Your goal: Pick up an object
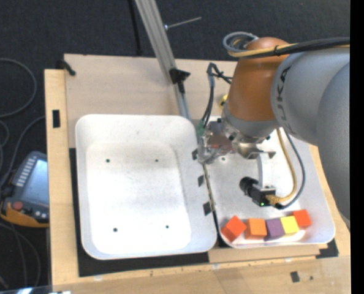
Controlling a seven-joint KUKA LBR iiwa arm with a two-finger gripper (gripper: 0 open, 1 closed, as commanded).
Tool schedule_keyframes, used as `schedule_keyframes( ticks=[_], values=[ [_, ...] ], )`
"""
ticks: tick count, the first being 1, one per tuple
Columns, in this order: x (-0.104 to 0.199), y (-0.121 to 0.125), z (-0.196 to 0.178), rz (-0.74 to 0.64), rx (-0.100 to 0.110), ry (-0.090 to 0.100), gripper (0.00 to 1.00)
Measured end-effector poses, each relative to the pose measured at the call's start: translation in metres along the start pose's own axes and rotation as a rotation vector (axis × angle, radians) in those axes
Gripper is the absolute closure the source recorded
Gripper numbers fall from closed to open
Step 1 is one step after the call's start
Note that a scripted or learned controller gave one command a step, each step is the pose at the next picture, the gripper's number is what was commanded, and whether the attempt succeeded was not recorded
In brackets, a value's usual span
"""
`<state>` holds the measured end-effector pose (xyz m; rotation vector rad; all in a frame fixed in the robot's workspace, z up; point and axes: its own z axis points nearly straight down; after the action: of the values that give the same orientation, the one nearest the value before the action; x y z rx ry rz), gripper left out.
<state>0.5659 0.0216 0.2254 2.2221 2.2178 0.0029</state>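
Note:
Several small blocks sit in a row along the near wall of the right bin [314,237]: an orange-red block [234,227], an orange block [257,227], a purple block [274,228], a yellow block [290,225] and another orange-red block [302,218]. My gripper [214,147] hangs over the far left part of the right bin, close to the wall between the two bins and well behind the row of blocks. The big grey and orange wrist above it hides much of that bin.
The left bin [90,133] lies beside the right one, with a thin dark strip along their shared edge. A slanted metal rail [160,41] rises behind the bins. A handheld pendant [27,192] and cables lie off the bench's left side.

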Motion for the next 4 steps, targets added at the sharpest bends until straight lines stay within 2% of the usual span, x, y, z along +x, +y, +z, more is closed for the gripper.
schedule_keyframes(
  ticks=[1, 2, 3, 4],
  values=[
    [0.056, -0.002, -0.051, -0.01, -0.002, 0.002, 1.0],
    [0.05, -0.026, 0.033, -0.001, 0.011, -0.002, 1.0],
    [0.016, -0.051, 0.029, 0.002, 0.004, -0.002, 1.0],
    [0.026, -0.031, 0.029, -0.004, 0.002, 0.0, 1.0]
  ],
)
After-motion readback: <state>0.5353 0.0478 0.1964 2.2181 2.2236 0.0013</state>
